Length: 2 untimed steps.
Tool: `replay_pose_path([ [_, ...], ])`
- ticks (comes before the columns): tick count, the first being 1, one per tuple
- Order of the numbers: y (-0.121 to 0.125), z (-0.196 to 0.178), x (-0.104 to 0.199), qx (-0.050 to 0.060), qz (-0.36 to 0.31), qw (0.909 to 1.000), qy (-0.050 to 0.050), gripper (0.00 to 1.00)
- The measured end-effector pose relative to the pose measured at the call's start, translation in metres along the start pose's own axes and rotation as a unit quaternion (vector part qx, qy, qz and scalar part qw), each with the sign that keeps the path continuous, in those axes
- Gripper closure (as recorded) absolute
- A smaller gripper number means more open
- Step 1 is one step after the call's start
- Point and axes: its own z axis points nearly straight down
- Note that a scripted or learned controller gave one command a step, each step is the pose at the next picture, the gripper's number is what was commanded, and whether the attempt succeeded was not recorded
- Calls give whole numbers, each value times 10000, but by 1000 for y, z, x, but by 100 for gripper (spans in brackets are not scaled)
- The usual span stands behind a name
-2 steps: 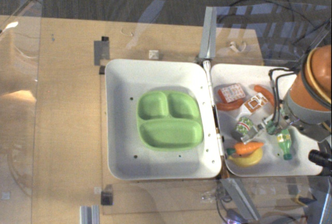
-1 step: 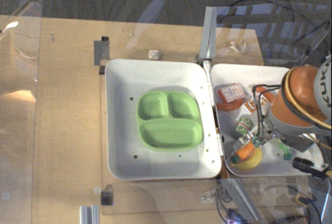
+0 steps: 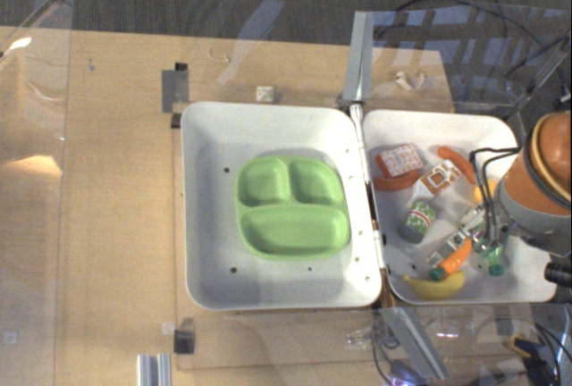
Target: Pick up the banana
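Observation:
The yellow banana (image 3: 436,285) lies along the near wall of the right bin (image 3: 527,293), close to its near-left corner. An orange carrot (image 3: 453,257) with a green tip rests just above it and touches it. My gripper (image 3: 466,235) hangs low over the middle of the right bin, just beyond the carrot and a short way from the banana. The grey arm with its orange band (image 3: 550,168) comes in from the right. Nothing can be made out inside the gripper.
The right bin also holds a small can (image 3: 418,219), a red-and-white box (image 3: 399,160), a red sausage (image 3: 391,182), a small carton (image 3: 440,178), an orange-red piece (image 3: 457,163) and a teal item (image 3: 494,266). A green divided plate (image 3: 291,205) sits in the left bin (image 3: 207,197).

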Motion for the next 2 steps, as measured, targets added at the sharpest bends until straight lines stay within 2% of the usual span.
replay_pose_path([
  [1, 21, -131, 27, 42, -699, 9975, 54, 0],
  [2, 59, -49, 72, 14, -1354, 9908, 38, 0],
])
